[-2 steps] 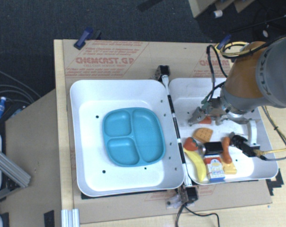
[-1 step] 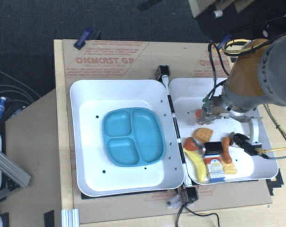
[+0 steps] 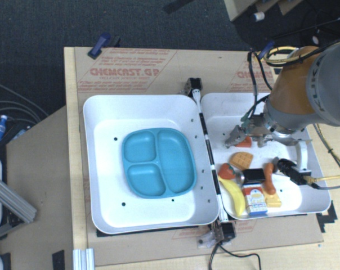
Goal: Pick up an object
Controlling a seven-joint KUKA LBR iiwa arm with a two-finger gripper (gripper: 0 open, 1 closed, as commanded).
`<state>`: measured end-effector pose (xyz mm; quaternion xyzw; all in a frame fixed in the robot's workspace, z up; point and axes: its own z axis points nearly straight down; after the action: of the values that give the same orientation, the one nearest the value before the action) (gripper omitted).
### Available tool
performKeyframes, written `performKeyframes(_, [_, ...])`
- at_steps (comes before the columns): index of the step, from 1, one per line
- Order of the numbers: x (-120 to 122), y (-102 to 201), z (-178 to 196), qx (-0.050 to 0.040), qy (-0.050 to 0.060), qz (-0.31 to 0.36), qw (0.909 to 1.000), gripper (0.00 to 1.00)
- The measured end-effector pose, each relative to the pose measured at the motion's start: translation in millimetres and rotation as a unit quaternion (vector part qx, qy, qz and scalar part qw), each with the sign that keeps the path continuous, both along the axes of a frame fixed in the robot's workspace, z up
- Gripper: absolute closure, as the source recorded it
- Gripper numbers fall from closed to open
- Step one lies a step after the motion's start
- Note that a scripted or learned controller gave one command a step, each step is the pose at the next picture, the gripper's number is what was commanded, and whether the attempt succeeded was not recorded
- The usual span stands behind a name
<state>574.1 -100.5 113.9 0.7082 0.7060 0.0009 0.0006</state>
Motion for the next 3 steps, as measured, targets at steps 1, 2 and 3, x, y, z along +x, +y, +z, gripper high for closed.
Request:
performKeyframes(1, [0.4,0.1,9.9,-0.0001,-0.001,0.000,1.0000,1.00])
performKeyframes(2, [0.3,0.1,9.8,0.0000,-0.001,0.000,1.0000,0.00])
performKeyframes(3, [69.4,5.5,-29.4,-0.0002,0.001,0.002,1.0000,0.00])
